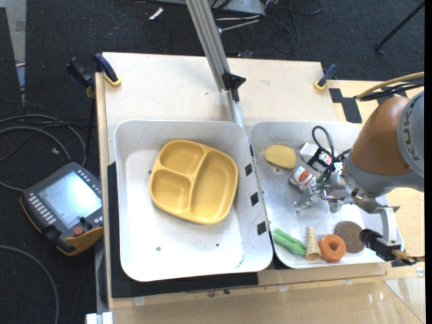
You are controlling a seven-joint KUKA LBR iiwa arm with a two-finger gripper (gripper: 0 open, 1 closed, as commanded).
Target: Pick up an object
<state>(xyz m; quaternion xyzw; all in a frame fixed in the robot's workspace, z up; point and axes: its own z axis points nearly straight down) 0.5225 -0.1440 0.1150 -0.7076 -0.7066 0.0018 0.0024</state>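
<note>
Yellow divided plate [194, 181] sat in the left bin [135, 248]. Right bin [270, 135] held a yellow lump [280, 156], a small red-and-white can [302, 177], a green piece [289, 241], a cone [311, 243], an orange ring [332, 247] and a brown disc [349, 235]. End effector [305, 202] hung low beside the can; its state could not be told. Nothing appeared lifted. Judged: pick not yet made, grasp and raise remained.
</note>
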